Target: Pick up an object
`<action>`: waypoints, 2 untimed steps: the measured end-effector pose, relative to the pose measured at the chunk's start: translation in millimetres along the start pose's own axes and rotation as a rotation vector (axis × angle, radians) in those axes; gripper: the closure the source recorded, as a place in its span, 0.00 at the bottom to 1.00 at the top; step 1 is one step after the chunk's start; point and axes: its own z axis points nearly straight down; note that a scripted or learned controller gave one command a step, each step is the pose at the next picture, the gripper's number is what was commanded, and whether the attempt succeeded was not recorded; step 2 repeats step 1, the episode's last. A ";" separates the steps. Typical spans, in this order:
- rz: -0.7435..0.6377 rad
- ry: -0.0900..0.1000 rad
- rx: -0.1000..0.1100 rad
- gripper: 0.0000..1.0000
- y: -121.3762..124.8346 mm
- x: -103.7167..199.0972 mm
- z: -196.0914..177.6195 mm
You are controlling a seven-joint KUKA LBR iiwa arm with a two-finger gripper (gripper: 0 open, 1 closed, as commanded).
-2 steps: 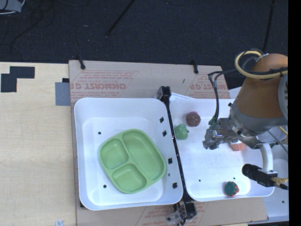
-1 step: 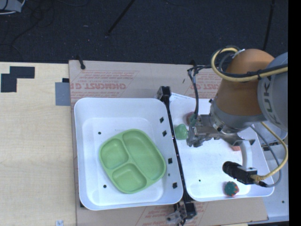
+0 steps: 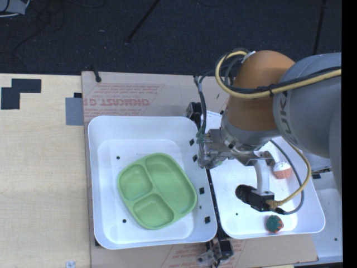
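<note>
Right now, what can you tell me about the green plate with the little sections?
The light green plastic divided plate lies flat in the left white bin, turned at a slant. It has rounded corners, a raised rim and three compartments: one long, two smaller. It looks matte and clean. It rests on the bin floor, near the right wall.

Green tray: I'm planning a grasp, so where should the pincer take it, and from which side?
Grip the green tray by its raised outer rim, coming straight down. It lies flat in the left bin, so only the rim gives the pincer an edge.
</note>
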 end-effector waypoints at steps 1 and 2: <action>0.002 -0.001 0.000 1.00 15.2 50.7 1.7; 0.002 -0.001 0.000 1.00 15.2 50.7 1.7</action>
